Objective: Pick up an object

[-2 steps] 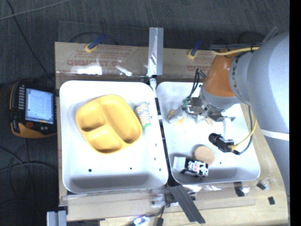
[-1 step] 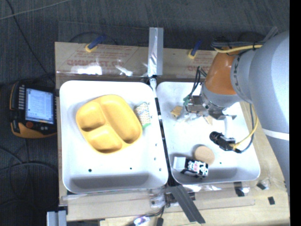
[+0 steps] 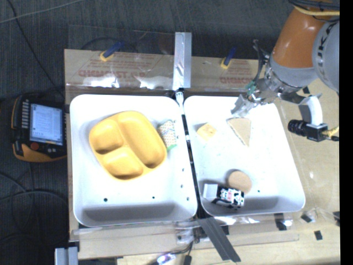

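My gripper [image 3: 242, 107] hangs over the far part of the right bin [image 3: 287, 164], just above a tan wedge-shaped piece [image 3: 241, 130]. A small yellow block [image 3: 207, 131] lies to the wedge's left. Near the bin's front sit a round tan cookie-like disc [image 3: 239, 180] and a black-and-white cow toy [image 3: 230, 196]. Nothing shows between the fingers.
The left bin [image 3: 99, 203] bears a large yellow sectioned tray [image 3: 127, 143] and a small patterned object [image 3: 168, 133] by the divider. A handheld pendant [image 3: 38, 127] lies left of the bench. A black camera mount [image 3: 309, 128] sticks out at the right.
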### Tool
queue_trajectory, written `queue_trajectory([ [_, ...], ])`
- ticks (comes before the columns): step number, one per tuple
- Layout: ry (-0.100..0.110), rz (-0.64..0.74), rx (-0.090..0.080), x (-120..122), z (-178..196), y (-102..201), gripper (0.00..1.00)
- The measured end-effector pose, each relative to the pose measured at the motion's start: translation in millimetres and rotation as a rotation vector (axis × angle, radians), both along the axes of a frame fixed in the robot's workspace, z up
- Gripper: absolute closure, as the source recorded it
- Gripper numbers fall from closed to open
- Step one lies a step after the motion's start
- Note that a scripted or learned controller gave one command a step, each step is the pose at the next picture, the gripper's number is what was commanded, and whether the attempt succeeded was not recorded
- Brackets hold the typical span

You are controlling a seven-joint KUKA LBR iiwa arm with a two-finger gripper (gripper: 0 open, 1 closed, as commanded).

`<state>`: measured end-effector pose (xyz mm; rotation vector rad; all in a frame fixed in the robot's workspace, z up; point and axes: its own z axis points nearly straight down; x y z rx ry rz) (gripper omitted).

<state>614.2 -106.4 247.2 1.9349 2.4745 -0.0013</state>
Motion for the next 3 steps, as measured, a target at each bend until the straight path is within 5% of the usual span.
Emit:
queue_trajectory([
  [1, 0.001, 0.331, 0.002, -27, -18, 97, 1.0],
  [2, -0.002, 0.616, -0.001, -51, 3, 3, 1.0],
  [3, 0.003, 0.021, 0.0, 9, -64, 44, 1.0],
])
